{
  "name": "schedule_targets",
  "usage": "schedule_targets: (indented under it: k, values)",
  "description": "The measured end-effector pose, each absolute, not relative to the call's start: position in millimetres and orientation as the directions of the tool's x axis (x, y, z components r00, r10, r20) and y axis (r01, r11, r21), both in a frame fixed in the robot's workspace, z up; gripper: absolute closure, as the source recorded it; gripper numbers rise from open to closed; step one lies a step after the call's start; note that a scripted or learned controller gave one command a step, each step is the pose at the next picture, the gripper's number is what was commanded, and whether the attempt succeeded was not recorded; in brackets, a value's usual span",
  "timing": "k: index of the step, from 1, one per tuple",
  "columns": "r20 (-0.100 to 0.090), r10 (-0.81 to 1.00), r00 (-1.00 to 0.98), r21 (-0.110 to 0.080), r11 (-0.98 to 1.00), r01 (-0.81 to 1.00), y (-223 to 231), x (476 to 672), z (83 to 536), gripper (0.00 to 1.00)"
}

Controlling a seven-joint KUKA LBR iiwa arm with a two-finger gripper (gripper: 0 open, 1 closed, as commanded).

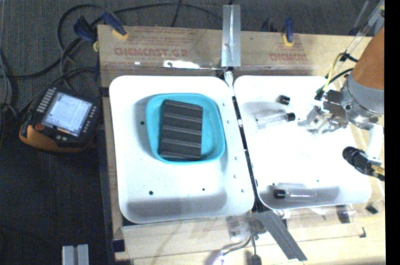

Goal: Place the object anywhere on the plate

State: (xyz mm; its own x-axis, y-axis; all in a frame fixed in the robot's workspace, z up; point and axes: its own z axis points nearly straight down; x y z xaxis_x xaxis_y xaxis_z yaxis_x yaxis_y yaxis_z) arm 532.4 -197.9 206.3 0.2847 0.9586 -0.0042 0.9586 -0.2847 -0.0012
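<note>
Object: dark ribbed block (181, 129), lying flat in the middle of the teal plate (214, 132), long side running away from the camera, its whole footprint inside the rim.
Plate: sits in the left bin (125, 132), toward its upper half, touching neither side wall as far as I can judge.
Step in hand: judged from how things lie, the placing looks done; the block rests on the plate with nothing holding it.
Gripper: the gripper (322, 119) hangs over the right bin (300, 157), well apart from the plate; it has hold of nothing that I can see, and how far apart its parts stand I cannot tell, since the metal there is a pale tangle against the white floor.
Next move: probably nothing more than keeping the arm (369, 79) clear of the left bin so the block is not knocked off.
Right bin contents: clear tube (273, 117) with a dark cap near the upper middle, a small black piece (284, 99) just above it, another capped tube (294, 194) along the near wall.
Hard to make out: the arm is cut off at the right edge, and the black knob (355, 157) below the wrist may be part of the rig or a loose item; I cannot say which.
Glare: the tubes nearly vanish into the white floor.
</note>
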Motion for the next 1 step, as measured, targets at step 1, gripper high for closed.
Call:
schedule_targets:
  k: [1]
  values:
    - [-0.004, 0.959, 0.285, -0.001, -0.285, 0.959, -197.8, 532.4, 206.4, 0.00]
